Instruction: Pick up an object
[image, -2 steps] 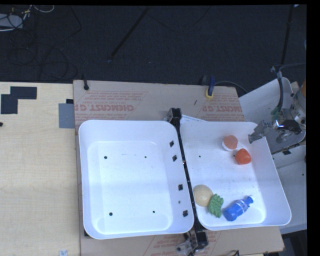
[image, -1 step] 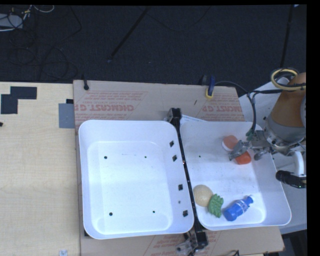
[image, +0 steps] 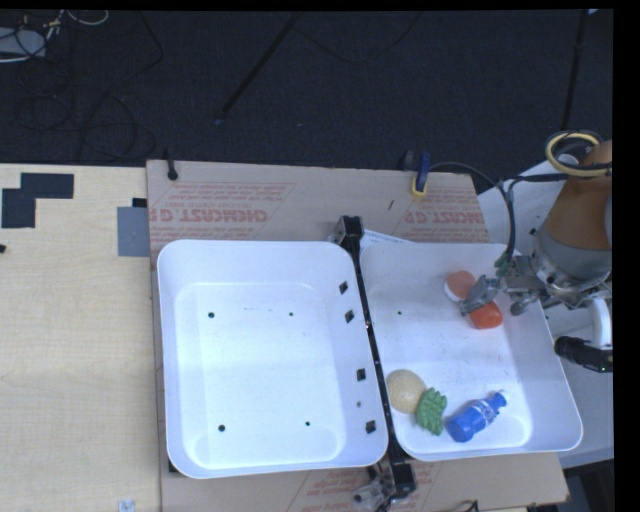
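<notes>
My hand (image: 484, 296) sits low in the right white plastic bin (image: 560, 425), over a small orange-red object (image: 487, 317) beside a pale pink round piece (image: 459, 284); whether it pinches anything, I cannot tell. Nearer the front lie a cream egg-shaped object (image: 404, 389), a green knobbly toy (image: 432, 410) and a blue plastic bottle (image: 474, 416). The left white bin (image: 170, 300) adjoins it.
</notes>
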